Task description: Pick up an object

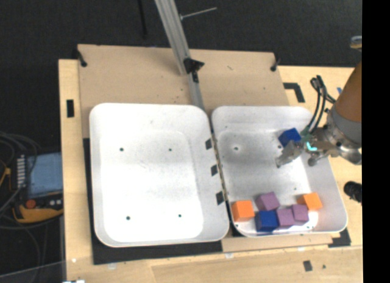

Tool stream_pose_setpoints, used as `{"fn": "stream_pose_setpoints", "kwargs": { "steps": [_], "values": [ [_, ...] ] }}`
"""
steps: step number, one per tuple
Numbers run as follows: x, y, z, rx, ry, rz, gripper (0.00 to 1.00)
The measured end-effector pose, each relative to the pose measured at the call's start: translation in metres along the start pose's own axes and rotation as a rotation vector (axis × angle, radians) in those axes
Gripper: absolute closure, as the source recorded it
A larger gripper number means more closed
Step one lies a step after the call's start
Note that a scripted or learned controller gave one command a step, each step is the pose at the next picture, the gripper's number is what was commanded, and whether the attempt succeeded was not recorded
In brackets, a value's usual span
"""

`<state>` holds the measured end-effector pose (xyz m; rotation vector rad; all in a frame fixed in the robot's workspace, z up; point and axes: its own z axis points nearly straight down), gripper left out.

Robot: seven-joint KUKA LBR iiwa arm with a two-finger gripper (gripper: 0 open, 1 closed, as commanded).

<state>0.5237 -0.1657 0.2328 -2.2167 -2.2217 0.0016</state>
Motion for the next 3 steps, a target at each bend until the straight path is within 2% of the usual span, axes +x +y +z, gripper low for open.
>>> {"fn": "stream_pose_setpoints", "kwargs": {
  "steps": [1,2,3],
  "values": [
    [0.0,0.001,-0.002,-0.004,-0.001,0.002,0.0],
    [0.005,0.006,0.057,0.002,-0.002,0.004,0.0],
    [0.011,-0.002,0.11,0.002,-0.001,0.003,0.0]
  ]
}}
